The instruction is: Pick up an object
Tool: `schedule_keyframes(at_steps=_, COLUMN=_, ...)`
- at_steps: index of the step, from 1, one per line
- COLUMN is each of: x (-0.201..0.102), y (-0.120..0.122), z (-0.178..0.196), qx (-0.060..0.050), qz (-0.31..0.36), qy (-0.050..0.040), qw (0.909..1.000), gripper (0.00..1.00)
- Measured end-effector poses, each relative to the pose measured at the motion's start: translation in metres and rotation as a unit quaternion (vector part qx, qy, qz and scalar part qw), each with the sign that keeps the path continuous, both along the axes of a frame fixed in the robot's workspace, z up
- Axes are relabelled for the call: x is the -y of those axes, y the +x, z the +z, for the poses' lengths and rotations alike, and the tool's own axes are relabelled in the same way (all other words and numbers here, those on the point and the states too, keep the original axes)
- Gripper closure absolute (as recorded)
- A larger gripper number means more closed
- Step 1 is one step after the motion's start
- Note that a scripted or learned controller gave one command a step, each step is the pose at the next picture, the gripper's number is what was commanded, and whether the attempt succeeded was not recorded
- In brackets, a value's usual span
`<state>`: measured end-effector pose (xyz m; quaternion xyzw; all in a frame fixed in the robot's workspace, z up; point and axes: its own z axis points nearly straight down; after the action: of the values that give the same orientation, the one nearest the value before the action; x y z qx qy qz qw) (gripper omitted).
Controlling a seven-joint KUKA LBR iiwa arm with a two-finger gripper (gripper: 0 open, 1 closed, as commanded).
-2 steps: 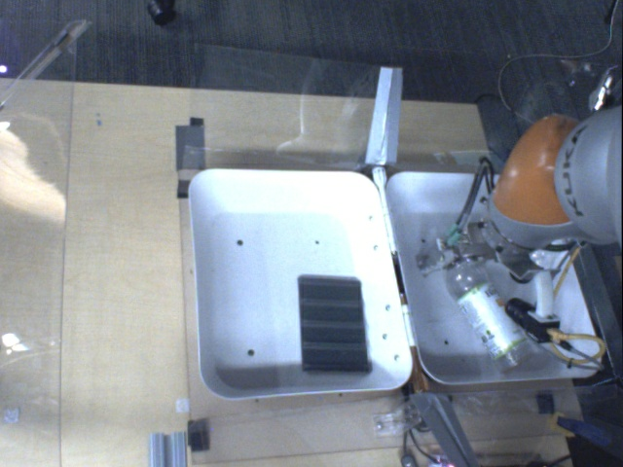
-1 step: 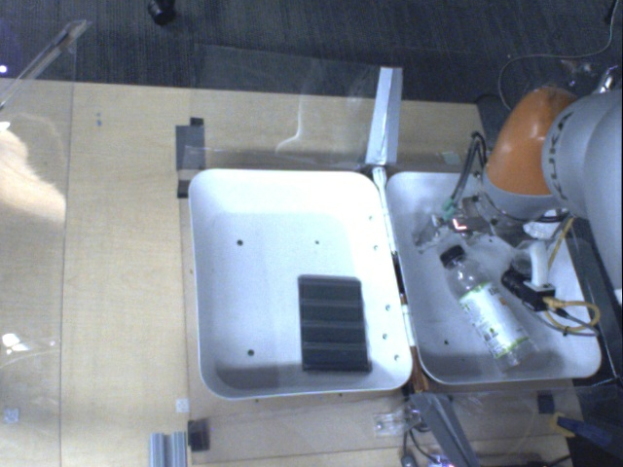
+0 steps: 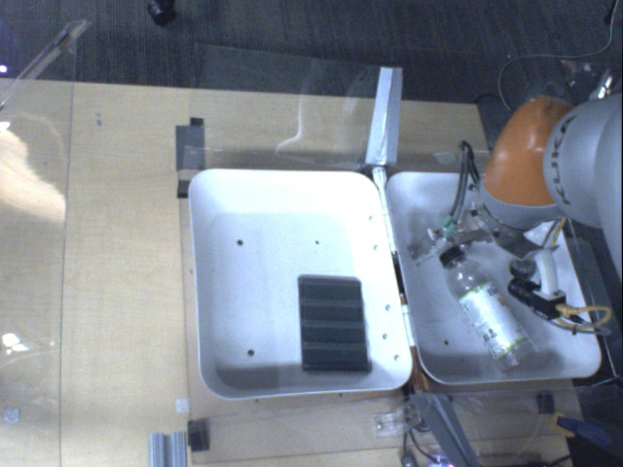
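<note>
Where the arm [image 3: 584, 163] reaches in from the right, its hand [image 3: 454, 237] sits low over the right bin [image 3: 419, 202], in the bin's upper half and toward the wall shared with the neighbouring bin. The orange band [image 3: 524, 154] above the wrist hangs over the bin's far edge. Hand spread or pressed together: cannot tell, since the wrist hides it from this angle.

A clear plastic bottle [image 3: 487, 321] lies on its side on the floor of the right bin, roughly mid-bin. It is slanted, with the dark cap end pointing upper left and the base lower right. A pale label with some green print wraps its body. The cap end lies just beside the hand, directly below it in the view; whether they touch cannot be told. The bottle rests on the bin floor, not lifted.

The left bin [image 3: 253, 212] holds one black ribbed block [image 3: 334, 324], rectangular and flat on the floor. It sits in the lower right part of the bin, long side running up and down the view, near the front wall. It is well apart from the hand.

The two bins sit side by side on a pale wooden tabletop [image 3: 107, 290]. A grey metal strip [image 3: 384, 115] stands just behind the spot where their far corners meet.
</note>
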<state>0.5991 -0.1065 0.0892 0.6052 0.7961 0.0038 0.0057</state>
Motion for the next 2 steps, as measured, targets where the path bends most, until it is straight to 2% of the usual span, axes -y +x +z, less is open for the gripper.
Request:
schedule_keyframes(at_steps=1, x=0.000, y=0.000, z=0.000, qx=0.000, qz=0.000, qy=0.0001, qw=1.0000, gripper=0.00)
schedule_keyframes(at_steps=2, x=-0.009, y=0.026, z=-0.001, qx=-0.001, qz=0.031, qy=-0.0001, qw=0.9995, gripper=0.00)
